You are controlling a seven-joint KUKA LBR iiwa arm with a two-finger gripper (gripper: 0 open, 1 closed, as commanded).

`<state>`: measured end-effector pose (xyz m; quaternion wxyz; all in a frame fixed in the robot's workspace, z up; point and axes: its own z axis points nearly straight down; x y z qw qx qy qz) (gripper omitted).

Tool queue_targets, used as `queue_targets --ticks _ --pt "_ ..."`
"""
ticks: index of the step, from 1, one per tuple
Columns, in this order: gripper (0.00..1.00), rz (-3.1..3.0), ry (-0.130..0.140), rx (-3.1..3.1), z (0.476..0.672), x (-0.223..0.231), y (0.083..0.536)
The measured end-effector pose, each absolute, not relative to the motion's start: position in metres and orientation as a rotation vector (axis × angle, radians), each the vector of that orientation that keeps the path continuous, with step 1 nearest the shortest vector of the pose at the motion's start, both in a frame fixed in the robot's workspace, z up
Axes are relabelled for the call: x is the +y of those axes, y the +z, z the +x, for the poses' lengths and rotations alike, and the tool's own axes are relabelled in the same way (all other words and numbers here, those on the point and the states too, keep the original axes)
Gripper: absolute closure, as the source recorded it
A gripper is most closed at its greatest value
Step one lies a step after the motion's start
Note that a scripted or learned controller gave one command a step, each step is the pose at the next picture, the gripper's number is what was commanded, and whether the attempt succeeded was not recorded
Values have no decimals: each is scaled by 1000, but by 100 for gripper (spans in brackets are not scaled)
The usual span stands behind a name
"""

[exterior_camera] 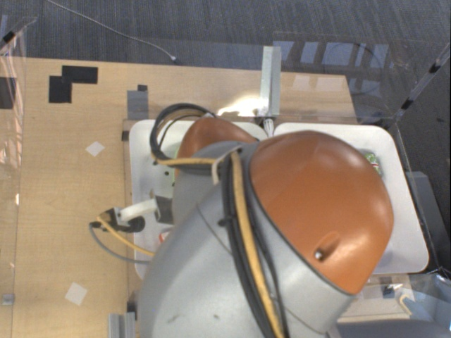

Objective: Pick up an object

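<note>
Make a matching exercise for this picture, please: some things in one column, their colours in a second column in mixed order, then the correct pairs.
Things:
1. large dome of the arm
2. bin rim
3. bench top
4. cable loop

Colours:
A. black
B. pale wood
C. orange
D. white

Pairs: 1-C, 2-D, 3-B, 4-A

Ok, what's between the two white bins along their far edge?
A grey metal post stands at the gap between the left bin and right bin, in the camera view; nearer, the arm covers the gap.
</note>
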<state>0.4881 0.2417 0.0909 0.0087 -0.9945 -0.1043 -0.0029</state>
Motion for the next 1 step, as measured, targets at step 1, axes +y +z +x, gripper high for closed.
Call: queue_targets --ticks 1 --pt "100 -3107 -8 -325 488 242 91"
